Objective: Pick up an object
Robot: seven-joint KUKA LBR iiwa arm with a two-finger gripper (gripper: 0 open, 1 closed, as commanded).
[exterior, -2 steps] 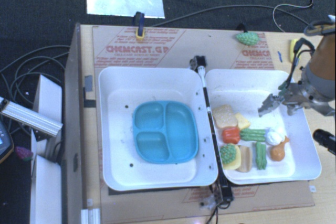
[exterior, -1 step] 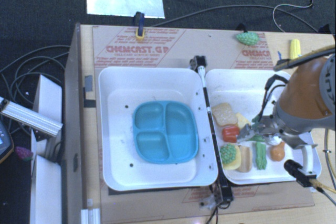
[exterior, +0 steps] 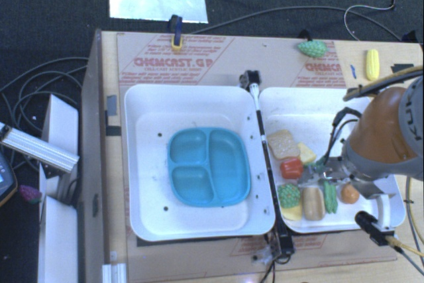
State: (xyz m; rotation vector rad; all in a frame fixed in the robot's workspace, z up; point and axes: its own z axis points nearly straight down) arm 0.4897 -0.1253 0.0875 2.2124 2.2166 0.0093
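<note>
End effector (exterior: 317, 175) hangs low in the right bin (exterior: 331, 97), its grip state impossible to tell, just above the toy food (exterior: 301, 190). From the right, the arm (exterior: 384, 132) bends down over that bin's edge.

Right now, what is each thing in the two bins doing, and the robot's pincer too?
Blue tray: lying flat in the left bin, nothing in its compartments.
Bread slice: lying in the right bin.
Red toy: lying below the bread.
Green bumpy toy: lying near the bin's front edge.
Orange ball: resting beside the arm.
Pincer: low over the toys, grip unclear.
</note>
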